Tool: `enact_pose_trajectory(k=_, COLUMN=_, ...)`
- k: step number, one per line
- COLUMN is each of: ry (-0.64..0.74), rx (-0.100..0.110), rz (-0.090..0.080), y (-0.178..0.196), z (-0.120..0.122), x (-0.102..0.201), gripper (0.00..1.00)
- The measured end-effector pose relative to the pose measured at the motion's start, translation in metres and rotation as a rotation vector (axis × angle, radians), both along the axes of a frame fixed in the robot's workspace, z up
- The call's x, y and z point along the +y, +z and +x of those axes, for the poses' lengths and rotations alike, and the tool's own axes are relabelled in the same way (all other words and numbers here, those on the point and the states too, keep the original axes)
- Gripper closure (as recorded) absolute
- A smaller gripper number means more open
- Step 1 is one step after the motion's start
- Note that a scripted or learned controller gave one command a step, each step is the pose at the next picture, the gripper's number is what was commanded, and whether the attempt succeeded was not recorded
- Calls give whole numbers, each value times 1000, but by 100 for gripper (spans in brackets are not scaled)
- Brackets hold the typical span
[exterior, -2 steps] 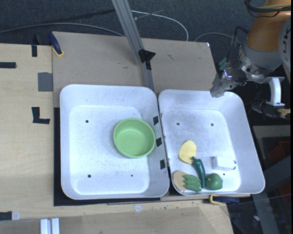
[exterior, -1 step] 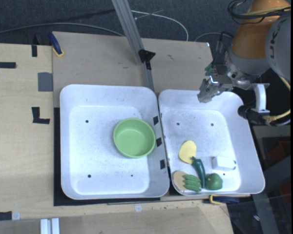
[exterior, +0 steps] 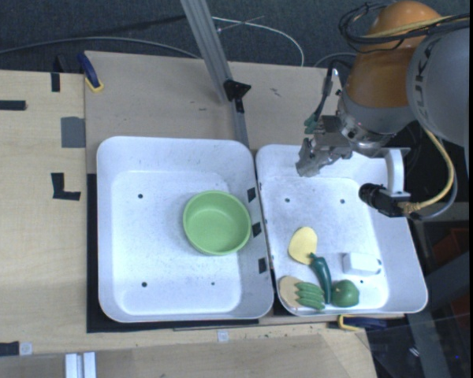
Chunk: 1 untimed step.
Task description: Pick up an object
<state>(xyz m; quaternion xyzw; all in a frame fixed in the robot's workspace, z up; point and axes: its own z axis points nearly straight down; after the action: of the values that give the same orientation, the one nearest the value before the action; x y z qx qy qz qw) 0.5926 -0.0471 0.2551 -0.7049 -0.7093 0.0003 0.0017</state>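
Camera view from above: we see the gripper [exterior: 310,162] up over the far edge of the right bin [exterior: 398,286]; we cannot tell its grip. Near that bin's front corner lie a yellow toy [exterior: 302,244], a green pepper [exterior: 322,274], a green ball [exterior: 345,293] and a white block [exterior: 361,263]. A green bowl [exterior: 216,222] sits in the left bin [exterior: 126,211]
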Motion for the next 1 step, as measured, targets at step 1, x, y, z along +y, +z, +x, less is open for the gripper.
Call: enact_pose_trajectory(k=1, ry=1, rx=1, rz=0, y=-8, z=-23, x=59, gripper=100)
